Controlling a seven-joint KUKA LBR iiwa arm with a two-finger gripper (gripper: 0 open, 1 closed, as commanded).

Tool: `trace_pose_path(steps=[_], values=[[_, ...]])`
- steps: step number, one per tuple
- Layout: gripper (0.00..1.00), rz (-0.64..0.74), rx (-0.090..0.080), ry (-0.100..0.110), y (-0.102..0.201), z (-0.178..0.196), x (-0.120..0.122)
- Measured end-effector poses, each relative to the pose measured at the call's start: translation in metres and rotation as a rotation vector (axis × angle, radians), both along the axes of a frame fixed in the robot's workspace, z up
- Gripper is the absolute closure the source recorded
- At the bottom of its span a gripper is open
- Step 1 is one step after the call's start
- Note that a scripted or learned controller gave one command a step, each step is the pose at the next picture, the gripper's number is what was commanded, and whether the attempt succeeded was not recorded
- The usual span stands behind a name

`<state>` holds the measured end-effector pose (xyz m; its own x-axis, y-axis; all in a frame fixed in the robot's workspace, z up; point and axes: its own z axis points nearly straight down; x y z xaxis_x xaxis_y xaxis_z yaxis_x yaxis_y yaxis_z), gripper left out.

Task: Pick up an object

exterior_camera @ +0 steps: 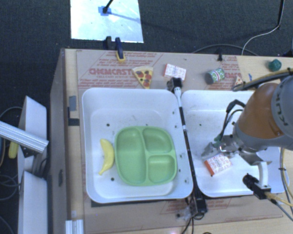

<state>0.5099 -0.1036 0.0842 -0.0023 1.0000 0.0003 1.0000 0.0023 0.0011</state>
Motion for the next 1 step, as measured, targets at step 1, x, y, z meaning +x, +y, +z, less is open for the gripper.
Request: trace_pose_path(steps=[1], values=[[1.0, 0.001, 0.0, -0.002, -0.0001, 0.0105, 0.0009]])
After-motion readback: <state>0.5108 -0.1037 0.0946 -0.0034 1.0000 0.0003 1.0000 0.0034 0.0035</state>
